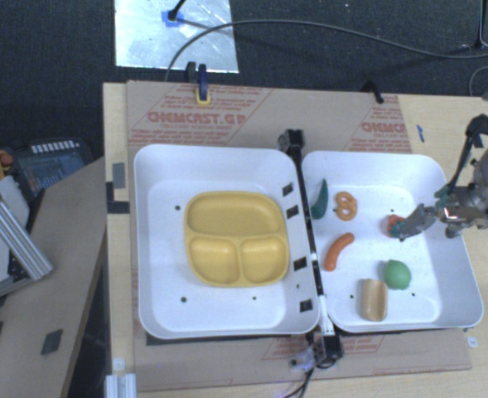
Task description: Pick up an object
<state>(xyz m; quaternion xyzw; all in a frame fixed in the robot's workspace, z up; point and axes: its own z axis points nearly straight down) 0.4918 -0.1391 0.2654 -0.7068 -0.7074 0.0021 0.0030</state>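
The right bin (430, 169) holds several small items: a dark green pepper (319, 199), an orange pretzel (345, 206), an orange sausage (338, 251), a green round fruit (397, 274), a tan bun (373, 298) and a small red piece (391, 221). My gripper (409, 223) reaches in from the right, low over the right bin's right half. Its tip is right against the red piece, and part of that piece is hidden behind it. Whether the piece is gripped is unclear.
A yellow three-compartment plate (234, 237) lies in the left bin (157, 166). A black divider (303, 222) runs between the bins. Cardboard (227, 110) lies under both bins, and cables cross the dark floor behind.
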